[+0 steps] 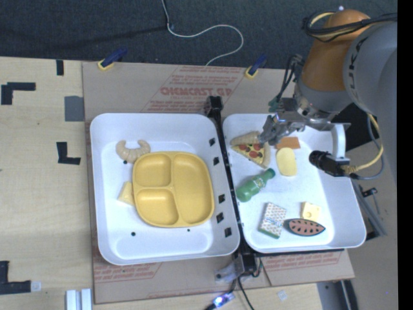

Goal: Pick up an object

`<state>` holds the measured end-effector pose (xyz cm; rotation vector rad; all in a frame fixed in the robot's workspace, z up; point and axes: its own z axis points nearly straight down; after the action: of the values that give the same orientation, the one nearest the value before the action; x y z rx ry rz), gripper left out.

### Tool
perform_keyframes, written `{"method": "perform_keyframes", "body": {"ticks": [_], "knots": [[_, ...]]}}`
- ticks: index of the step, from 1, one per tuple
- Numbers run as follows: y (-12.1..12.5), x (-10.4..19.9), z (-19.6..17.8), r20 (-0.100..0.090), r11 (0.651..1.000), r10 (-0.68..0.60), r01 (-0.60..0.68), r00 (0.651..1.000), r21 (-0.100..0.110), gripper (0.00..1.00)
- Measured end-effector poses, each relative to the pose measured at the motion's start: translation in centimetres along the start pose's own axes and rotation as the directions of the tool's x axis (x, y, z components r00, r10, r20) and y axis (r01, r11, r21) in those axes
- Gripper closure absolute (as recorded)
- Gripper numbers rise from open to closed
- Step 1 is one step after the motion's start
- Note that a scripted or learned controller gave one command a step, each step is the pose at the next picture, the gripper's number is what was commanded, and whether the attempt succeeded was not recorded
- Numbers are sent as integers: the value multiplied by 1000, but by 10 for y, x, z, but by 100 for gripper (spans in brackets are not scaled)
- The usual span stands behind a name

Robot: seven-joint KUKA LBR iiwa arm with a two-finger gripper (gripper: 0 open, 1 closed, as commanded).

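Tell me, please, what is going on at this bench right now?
The arm reaches into the right bin, its gripper low over the pizza slice, next to a yellow piece. Nothing is visibly held. A green bottle, a small box, a cheese cube and a watermelon slice lie nearby. The left bin holds a yellow tray and a croissant.

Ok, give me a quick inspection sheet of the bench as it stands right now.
Surface: cardboard sheet under two white bins; left bin, right bin.
Job's things: right bin has pizza slice, green bottle, yellow piece, patterned block, cheese cube, watermelon slice.
Clutter: left bin holds yellow divided plate and croissant.
Grippers: gripper low at the pizza slice's edge.
Cables: white cable behind the bins.
Surroundings: blue clips on the cardboard's back edge.
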<state>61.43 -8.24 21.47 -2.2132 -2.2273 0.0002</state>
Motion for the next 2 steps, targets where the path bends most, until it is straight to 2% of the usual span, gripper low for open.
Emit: {"method": "perform_keyframes", "body": {"ticks": [2], "knots": [[10,94,0,0,1000,0,0,1000,0,100]]}}
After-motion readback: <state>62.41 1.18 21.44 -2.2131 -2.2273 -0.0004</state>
